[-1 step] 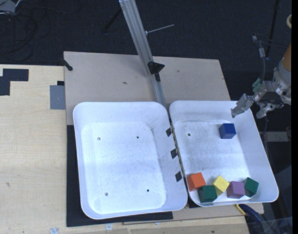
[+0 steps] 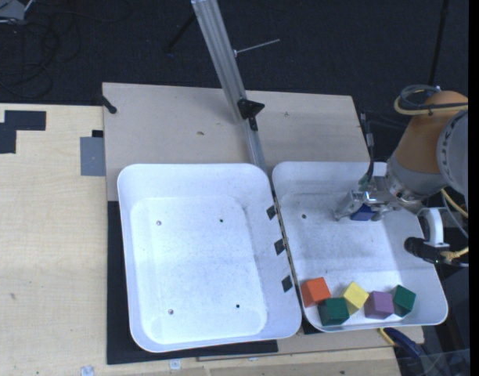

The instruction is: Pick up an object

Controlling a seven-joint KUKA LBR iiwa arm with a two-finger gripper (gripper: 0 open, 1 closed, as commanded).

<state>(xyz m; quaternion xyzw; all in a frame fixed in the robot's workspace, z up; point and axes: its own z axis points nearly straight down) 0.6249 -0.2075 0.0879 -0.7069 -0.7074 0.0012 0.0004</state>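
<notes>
The counter (image 2: 185,124) carries two white bins side by side. The left bin (image 2: 196,253) is the bigger in view; my hand (image 2: 363,204) is low in the right bin (image 2: 345,241), and I cannot tell its state. Five blocks sit along the near wall: orange (image 2: 315,291), dark green (image 2: 333,311), yellow (image 2: 355,295), purple (image 2: 378,304), green (image 2: 403,298).

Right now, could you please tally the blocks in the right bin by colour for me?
Orange block: 1
Yellow block: 1
Purple block: 1
Green blocks: 2
Total: 5, all clustered along the near edge of the right bin.
</notes>
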